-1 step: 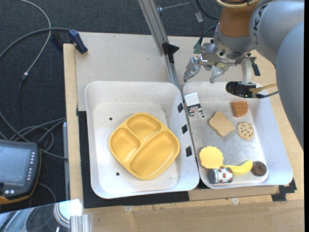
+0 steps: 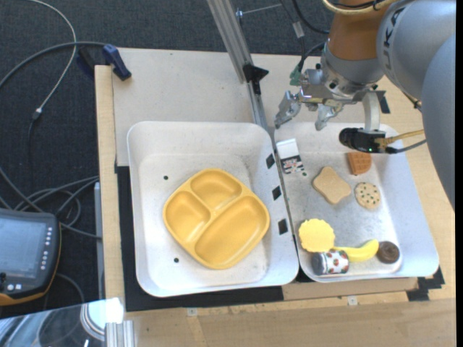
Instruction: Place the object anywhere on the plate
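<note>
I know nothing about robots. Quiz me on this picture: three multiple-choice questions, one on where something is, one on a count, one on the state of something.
1. Which bin holds the yellow three-part plastic plate?
A. left white bin
B. right white bin
C. neither bin

2. How many compartments does that plate have?
A. two
B. three
C. five

3. What lies on the plate now?
A. the yellow toy banana
B. the slice of toy bread
C. nothing

Answers:
1. A: the plate lies in the left white bin.
2. B: two smaller sections and one larger one show.
3. C: the yellow toy banana and the slice of toy bread both lie in the right white bin, and the robot's hand hovers above that bin's far edge.
</note>
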You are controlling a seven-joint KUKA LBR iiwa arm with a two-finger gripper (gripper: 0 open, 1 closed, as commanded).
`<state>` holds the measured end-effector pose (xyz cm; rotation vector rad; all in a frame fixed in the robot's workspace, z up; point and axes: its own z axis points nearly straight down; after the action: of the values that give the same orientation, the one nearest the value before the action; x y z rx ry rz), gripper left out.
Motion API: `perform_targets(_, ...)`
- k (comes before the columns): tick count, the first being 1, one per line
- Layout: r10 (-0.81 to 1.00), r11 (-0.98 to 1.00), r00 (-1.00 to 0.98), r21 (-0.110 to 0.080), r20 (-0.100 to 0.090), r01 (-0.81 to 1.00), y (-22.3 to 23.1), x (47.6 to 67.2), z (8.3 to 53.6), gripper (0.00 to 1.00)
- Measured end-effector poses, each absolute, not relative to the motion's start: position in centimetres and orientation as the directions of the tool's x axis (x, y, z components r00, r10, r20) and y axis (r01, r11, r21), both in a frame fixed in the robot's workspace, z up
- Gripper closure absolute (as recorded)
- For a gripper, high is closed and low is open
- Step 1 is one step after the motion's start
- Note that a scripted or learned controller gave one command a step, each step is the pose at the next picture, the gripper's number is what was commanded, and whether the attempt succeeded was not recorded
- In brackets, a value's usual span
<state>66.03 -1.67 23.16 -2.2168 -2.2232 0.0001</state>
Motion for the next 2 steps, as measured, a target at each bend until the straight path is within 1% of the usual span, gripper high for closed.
perform_targets(1, 1.000, 0.003, -0.003, -0.003, 0.001, 1.000, 0.3, 64.7, 23.2, 0.00)
perform_targets(2, 1.000, 0.002, -0.002, 0.006, 0.001, 1.000, 0.0, 64.2, 27.4, 0.00)
